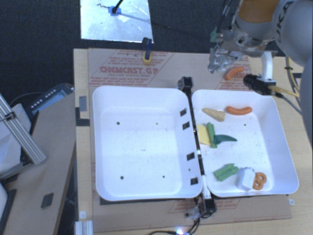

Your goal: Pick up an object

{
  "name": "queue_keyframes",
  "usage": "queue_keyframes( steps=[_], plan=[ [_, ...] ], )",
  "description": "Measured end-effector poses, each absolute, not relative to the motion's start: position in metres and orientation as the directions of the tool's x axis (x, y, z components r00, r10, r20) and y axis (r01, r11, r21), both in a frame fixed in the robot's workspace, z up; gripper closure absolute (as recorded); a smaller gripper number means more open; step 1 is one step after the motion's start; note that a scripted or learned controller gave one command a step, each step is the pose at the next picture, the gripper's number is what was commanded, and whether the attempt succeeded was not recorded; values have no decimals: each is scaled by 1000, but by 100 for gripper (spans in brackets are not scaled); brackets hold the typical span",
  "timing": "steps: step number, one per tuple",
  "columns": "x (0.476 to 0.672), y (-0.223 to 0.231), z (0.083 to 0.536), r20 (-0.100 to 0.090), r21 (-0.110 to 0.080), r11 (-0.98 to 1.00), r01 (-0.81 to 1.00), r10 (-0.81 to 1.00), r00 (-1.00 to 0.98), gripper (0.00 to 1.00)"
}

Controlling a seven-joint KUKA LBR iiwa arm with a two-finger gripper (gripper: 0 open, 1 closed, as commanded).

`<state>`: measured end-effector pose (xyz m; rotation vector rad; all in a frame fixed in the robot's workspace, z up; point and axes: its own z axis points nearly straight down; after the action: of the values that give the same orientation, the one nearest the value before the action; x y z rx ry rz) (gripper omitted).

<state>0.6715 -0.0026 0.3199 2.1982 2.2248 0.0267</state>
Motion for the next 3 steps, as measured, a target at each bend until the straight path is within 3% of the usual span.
queue_keyframes(
  steps=[1,2,3],
  plan=[
    [669,95,364,4,8,14,1000,1000,-14,100],
    [638,167,453,6,11,14,1000,1000,-14,100],
    [670,138,449,0,4,-1,1000,1000,1,100]
  ],
)
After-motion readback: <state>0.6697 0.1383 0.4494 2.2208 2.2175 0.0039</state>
